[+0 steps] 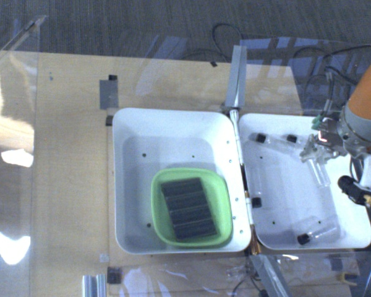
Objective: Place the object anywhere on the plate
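Dark grey ribbed block [188, 209] rests on the green square plastic plate [158, 193], well left of the gripper [319, 147], whose opening cannot be told.

arm [366, 107]: seen at right edge of frame | shell: broad orange band over a grey ring | wrist: metallic grey block with a small green-red lit spot | cabling: black cables looped above and below | claw [315, 150]: pale, silvery parts
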